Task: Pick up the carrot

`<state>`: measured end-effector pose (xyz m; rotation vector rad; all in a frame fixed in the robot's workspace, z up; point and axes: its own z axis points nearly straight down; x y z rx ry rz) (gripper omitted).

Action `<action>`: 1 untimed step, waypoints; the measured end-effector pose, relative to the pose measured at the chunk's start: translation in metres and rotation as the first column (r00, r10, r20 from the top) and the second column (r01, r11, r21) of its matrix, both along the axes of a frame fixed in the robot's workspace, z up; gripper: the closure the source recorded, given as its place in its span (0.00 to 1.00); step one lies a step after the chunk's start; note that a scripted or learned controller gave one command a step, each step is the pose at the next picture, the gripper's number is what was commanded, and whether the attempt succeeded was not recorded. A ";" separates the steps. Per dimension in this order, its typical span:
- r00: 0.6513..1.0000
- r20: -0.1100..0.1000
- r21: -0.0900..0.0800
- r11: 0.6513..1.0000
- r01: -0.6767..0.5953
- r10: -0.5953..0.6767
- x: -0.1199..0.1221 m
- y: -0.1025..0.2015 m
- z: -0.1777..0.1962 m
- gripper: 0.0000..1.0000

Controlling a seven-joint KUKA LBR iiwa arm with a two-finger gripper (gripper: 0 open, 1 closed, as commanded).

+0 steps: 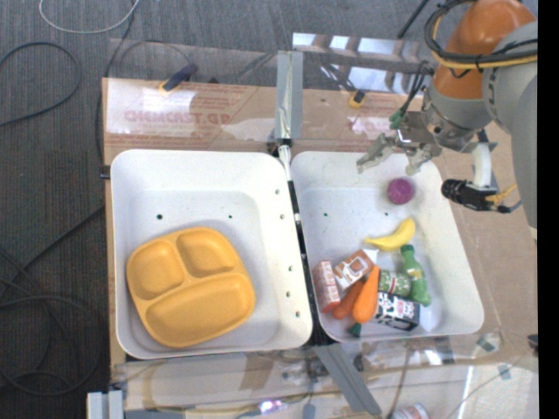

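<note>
The orange carrot (362, 296) lies tilted in the right bin (336, 199), near its front edge, among other food items. Its green end points toward the front. My gripper (397, 154) hangs over the back edge of the right bin, well behind the carrot. Its fingers are spread apart with nothing between them. A purple ball (401, 190) sits just in front of the gripper.
Around the carrot lie a yellow banana (392, 235), a green bottle (412, 278), a small carton (353, 269), a red snack pack (326, 285) and a dark packet (395, 311). The left bin (140, 182) holds a yellow divided plate (189, 284).
</note>
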<state>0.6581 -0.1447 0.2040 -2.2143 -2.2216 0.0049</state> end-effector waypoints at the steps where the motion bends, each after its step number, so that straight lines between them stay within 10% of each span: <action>1: 0.977 0.002 -0.004 0.977 -0.214 0.214 -0.012 -0.055 0.010 0.00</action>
